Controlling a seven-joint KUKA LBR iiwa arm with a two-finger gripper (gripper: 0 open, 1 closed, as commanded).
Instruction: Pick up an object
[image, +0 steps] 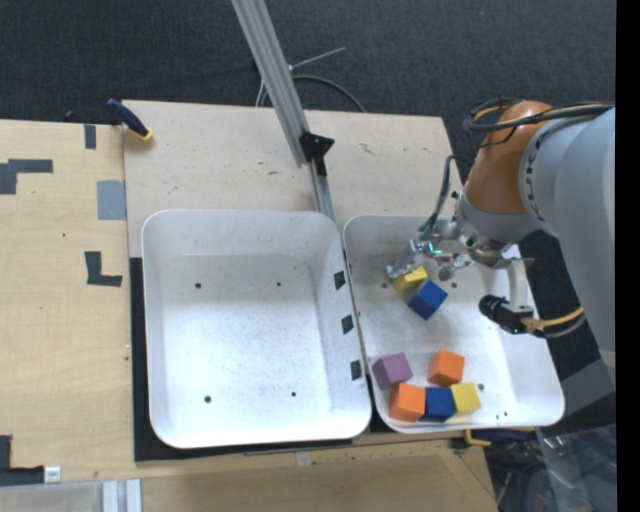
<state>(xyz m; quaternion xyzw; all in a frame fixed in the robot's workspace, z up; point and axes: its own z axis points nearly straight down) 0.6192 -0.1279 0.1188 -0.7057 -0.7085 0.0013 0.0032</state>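
Yellow block (409, 280) sits right under my gripper (428, 262) in the right bin (520, 380), and a blue block (428, 299) lies touching it on the near side. I'm watching the arm reach in from the right, orange band (500, 170) above the wrist, tool dropped low into the upper part of that bin. From this slanted view I can't make out the pincer's state, nor whether anything sits in it; the metal parts blur into the yellow block's top edge. So I won't call a grasp.

My read: the yellow one is the target, since the tool hangs directly over it. That blue neighbour pressed against it worries me, as it leaves little room on that side and could get nudged.

Down at the near edge of the same bin, a cluster waits: purple block (391, 369), an orange cube (446, 366), another orange block (407, 401), a second blue one (439, 402) and a second yellow one (465, 398), packed close together. That crowding probably explains why the program went for the looser pair up top. The left bin (160, 240) shows bare white floor.
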